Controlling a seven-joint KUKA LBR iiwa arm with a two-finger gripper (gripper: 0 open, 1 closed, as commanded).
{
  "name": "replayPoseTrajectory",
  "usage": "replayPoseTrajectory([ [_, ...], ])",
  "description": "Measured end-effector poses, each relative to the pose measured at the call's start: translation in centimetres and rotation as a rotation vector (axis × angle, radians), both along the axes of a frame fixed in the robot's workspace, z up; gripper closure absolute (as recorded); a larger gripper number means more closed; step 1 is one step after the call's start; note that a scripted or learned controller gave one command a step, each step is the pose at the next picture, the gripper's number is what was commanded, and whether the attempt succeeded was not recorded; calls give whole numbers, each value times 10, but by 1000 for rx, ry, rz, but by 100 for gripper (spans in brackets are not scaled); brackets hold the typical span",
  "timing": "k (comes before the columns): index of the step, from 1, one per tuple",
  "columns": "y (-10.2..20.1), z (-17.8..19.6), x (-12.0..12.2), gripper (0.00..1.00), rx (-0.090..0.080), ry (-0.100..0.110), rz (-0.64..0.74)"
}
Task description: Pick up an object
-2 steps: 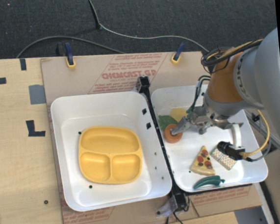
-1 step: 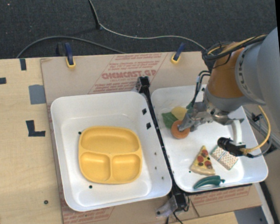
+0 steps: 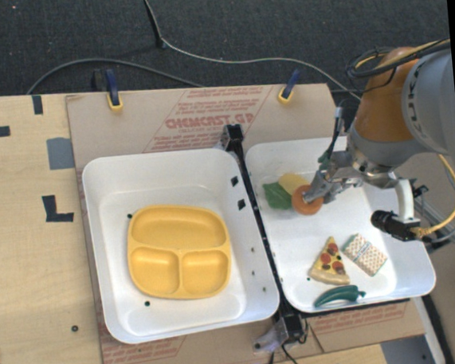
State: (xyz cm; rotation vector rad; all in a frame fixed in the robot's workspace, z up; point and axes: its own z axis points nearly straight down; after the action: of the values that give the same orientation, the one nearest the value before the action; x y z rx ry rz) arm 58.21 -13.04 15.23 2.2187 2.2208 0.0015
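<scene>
Overhead slanted view of a bench with two shallow white bins side by side. The left bin (image 3: 104, 229) holds a yellow divided plate (image 3: 178, 250) at its centre. The right bin (image 3: 397, 281) holds the loose objects: a green piece (image 3: 276, 195), a pale yellow piece (image 3: 293, 182) and an orange round piece (image 3: 305, 201) clustered in its upper left; a pizza slice (image 3: 329, 262) and a speckled block (image 3: 366, 253) toward the lower right of the frame; and a green curved piece (image 3: 337, 295) against the bin's near wall.

The arm (image 3: 401, 116) enters from the right of the frame, and its gripper (image 3: 321, 189) sits low over the upper-left cluster. The likeliest target is the orange round piece, which lies immediately left of and just below the fingertips, touching or nearly touching them. Being round, it has no long axis to align with. The green piece lies further left, its long axis running roughly top to bottom of the frame, and the pale yellow piece sits just above.

From this angle the fingers merge with the dark wrist hardware, so whether they are apart, together or closed on the orange piece cannot be told; nothing is clearly seen between them.
</scene>
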Motion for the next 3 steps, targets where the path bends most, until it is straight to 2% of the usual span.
replayPoseTrajectory([
  [2,4,127,4,100,0,-4,1],
  [3,5,145,5,100,1,1,0],
])
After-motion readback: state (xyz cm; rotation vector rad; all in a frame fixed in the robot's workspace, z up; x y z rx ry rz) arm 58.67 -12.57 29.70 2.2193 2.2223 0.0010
